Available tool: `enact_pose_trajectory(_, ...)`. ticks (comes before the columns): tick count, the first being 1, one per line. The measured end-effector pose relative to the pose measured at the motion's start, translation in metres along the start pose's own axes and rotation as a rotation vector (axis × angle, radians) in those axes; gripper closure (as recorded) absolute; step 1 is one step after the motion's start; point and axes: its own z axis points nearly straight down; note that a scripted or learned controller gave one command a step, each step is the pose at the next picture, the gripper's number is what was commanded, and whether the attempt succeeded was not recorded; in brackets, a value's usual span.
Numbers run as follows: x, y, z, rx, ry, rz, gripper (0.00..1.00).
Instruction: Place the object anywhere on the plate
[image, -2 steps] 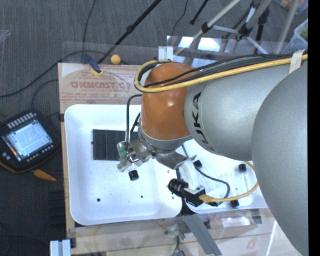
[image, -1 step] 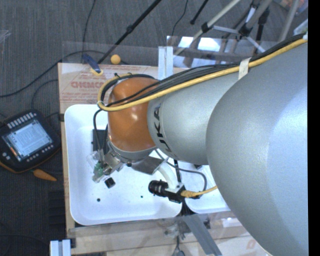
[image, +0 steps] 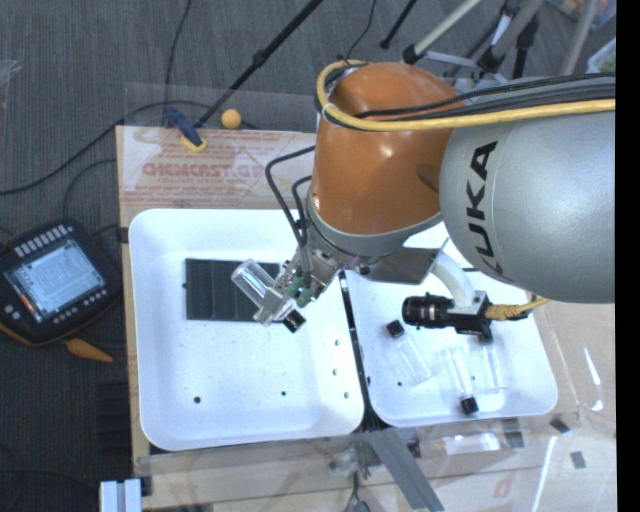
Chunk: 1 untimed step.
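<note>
A dark rectangular plate (image: 212, 290) lies flat in the left bin (image: 170, 400), toward its back left. My gripper (image: 268, 293) hangs over the plate's right edge, tilted down to the left. Pale, glassy parts show at its tip, and a small black piece (image: 293, 322) sits just below it. Whether that piece is held is unclear. Two clear vials (image: 412, 360) (image: 472, 370) lie in the right bin (image: 530, 395), with small black caps (image: 395, 327) (image: 468, 405) near them.
The arm's large orange and grey body covers the back of both bins. The ridge between the bins (image: 352, 360) runs just right of the gripper. A handheld pendant (image: 55, 280) lies on the floor at left. The left bin's front half holds a few tiny dark specks (image: 197, 400).
</note>
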Motion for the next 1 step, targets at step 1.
enact_pose_trajectory(1, -0.0248, 0.0970, -0.0650, -0.001, -0.001, -0.077, 1.00)
